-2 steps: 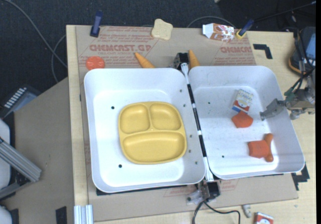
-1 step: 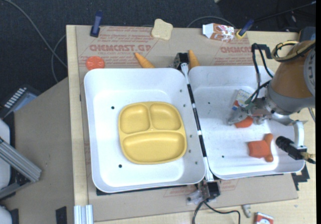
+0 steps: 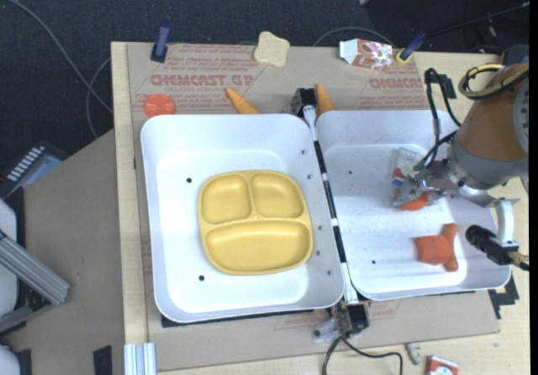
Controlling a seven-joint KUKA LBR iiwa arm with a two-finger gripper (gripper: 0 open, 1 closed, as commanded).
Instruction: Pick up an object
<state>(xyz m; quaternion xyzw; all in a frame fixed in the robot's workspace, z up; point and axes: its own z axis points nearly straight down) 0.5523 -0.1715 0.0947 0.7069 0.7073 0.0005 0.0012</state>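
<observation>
You see the gripper (image 3: pixel 409 188) low in the right bin (image 3: pixel 370 239), near its right edge; whether its fingers are open, you cannot tell. An orange object (image 3: pixel 437 249) lies near the bin's front right corner.

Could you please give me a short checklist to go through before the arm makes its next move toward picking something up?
1. End effector is inside the right bin: ok, it sits low near the bin's middle.
2. A target is under the end effector: ok, a small orange-red object lies right at its tip.
3. That object is actually held: cannot tell, the view does not show it clearly between the fingers.
4. Orange toy is out of the way: ok, it lies apart, nearer the bin's front edge.
5. Yellow divided plate is out of the way: ok, it lies in the left bin.
6. Cable is free of the wrist: cannot tell.
</observation>
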